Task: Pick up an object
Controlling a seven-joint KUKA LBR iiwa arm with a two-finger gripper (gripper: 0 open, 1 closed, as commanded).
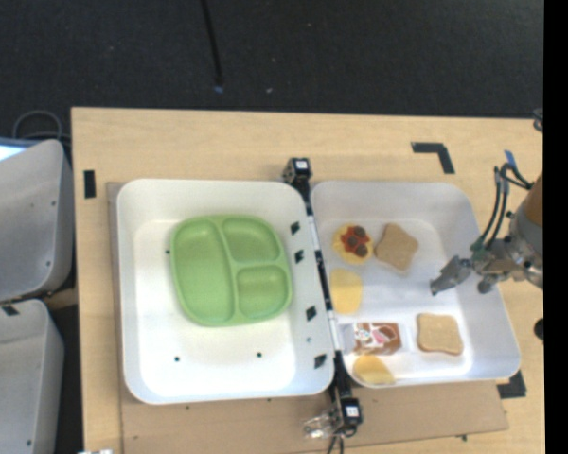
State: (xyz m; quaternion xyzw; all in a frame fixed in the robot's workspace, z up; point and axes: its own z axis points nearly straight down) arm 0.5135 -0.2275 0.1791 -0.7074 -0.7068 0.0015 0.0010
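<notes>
The gripper [466, 280], fingers spread and holding nothing, hovers at the right bin's [412, 197] three o'clock side. Toast [440, 334] lies just below it, toward seven o'clock, flat, its long axis running nine to three. A clean pick likely means descending straight, fingers straddling the shorter width.

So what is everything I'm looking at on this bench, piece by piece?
White bins: two, side by side on the bench.
Divided plate: one, green, left bin.
Bread slices: two, tan, right bin, one at the back and one at the front.
Red-topped round piece: one, yellow and red, right bin.
Yellow pieces: two, right bin's left side.
Packet: one, red and white, right bin's front.
Gripper: one, grey, over the right bin's right side.
</notes>
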